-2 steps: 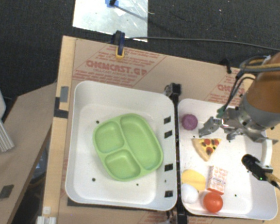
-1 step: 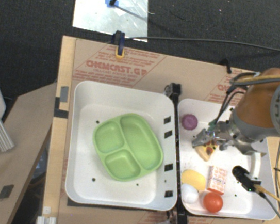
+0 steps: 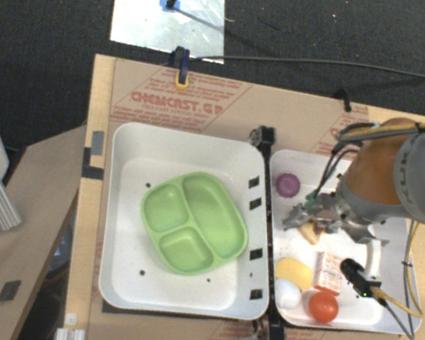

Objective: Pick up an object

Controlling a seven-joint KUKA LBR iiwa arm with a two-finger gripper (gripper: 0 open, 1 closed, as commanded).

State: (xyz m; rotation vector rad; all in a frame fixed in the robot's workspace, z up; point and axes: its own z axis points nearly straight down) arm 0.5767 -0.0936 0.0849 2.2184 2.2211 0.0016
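down in the right bin (image 3: 386, 330) (crowded), jaws (image 3: 309, 221) near its left wall.

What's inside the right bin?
The right bin holds a purple ball, yellow item, white egg-like ball, red tomato-like ball, small red-and-white packet and tan piece. The arm covers the rest.

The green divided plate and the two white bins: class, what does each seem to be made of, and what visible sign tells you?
Green divided plate: probably moulded plastic, matte to satin; uniform colour, rounded compartment ridges, soft highlights.

Left white bin and right white bin: likely thin formed plastic, smooth and slightly glossy; rounded corners and curved rims suggest this, though coated metal cannot be excluded.
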